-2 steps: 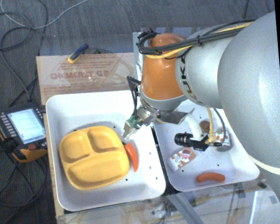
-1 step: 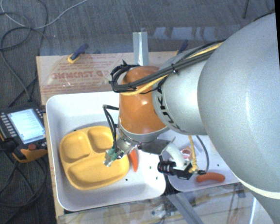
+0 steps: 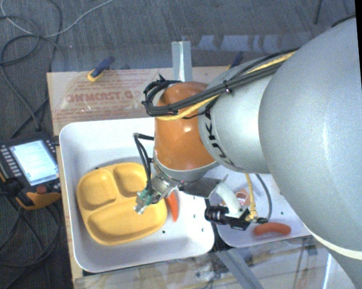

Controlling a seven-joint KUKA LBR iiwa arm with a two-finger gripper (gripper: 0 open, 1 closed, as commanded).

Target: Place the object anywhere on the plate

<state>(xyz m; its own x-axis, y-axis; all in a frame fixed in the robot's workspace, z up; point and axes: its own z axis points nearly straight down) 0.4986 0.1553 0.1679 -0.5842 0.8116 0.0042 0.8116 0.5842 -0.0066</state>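
Note:
A yellow plate (image 3: 111, 206) with three compartments lies in the left white bin (image 3: 80, 143). My gripper (image 3: 144, 202) hangs low over the plate's right edge, its tip above the rim beside the large front compartment. An orange carrot-shaped object (image 3: 173, 208) lies on the bin floor just right of the plate, a little right of the gripper and partly under the wrist. The orange wrist band (image 3: 177, 135) and the grey arm cover the bin's right part.
The right bin (image 3: 240, 239) holds a red sausage-like object (image 3: 271, 230) and a small white and red item (image 3: 242, 197), mostly hidden by the arm. A black cable connector (image 3: 220, 214) dangles near the bins' divide. A teach pendant (image 3: 25, 164) sits left of the bench.

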